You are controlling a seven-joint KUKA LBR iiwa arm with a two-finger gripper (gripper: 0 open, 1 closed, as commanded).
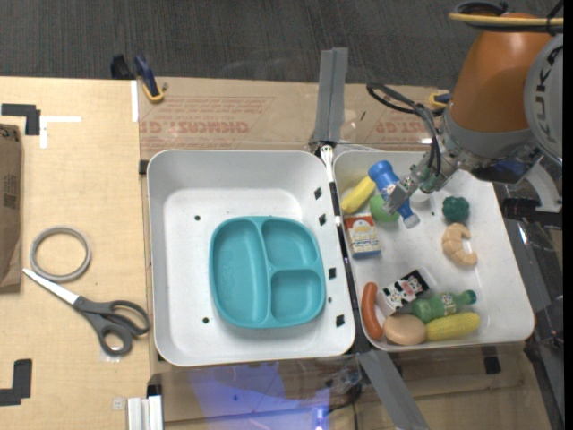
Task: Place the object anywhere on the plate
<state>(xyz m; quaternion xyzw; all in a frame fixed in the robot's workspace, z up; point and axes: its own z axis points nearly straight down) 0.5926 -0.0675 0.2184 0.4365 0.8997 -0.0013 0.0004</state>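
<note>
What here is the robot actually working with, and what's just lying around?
For the job:
teal plate, in the left bin
toy foods in the right bin: blue bottle, banana, croissant, corn
gripper, above the blue bottle

Lying about:
scissors
tape roll

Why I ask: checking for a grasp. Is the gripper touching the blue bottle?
Cannot tell. In the camera view the gripper hangs right at the blue bottle in the right bin, overlapping it; from this slant neither contact nor gap shows plainly.
</note>
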